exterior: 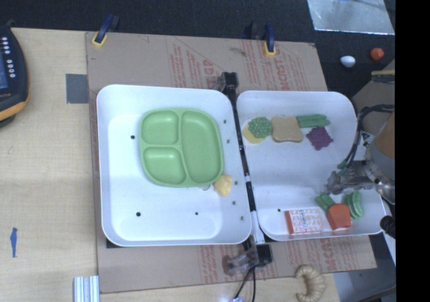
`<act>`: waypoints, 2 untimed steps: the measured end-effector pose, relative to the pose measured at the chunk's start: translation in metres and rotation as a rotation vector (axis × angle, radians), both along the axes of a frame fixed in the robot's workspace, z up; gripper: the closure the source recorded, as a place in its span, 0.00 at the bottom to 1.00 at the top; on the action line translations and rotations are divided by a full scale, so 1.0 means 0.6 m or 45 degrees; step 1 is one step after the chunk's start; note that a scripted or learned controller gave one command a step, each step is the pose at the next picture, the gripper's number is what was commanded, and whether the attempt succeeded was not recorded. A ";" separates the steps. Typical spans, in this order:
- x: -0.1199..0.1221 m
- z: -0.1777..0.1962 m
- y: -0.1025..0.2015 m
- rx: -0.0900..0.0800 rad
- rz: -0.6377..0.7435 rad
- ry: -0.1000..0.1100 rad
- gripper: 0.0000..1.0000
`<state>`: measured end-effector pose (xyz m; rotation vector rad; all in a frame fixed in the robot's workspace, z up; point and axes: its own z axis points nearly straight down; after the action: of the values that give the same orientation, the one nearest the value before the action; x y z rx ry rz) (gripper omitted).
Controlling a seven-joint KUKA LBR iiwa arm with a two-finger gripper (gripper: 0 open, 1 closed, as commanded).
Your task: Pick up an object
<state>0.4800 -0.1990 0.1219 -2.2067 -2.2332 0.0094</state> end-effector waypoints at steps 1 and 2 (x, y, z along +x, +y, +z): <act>0.000 0.000 0.000 0.000 0.001 0.000 0.00; 0.003 -0.043 -0.013 0.006 -0.002 -0.020 0.00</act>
<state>0.4818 -0.2069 0.0963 -2.2143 -2.2372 -0.0130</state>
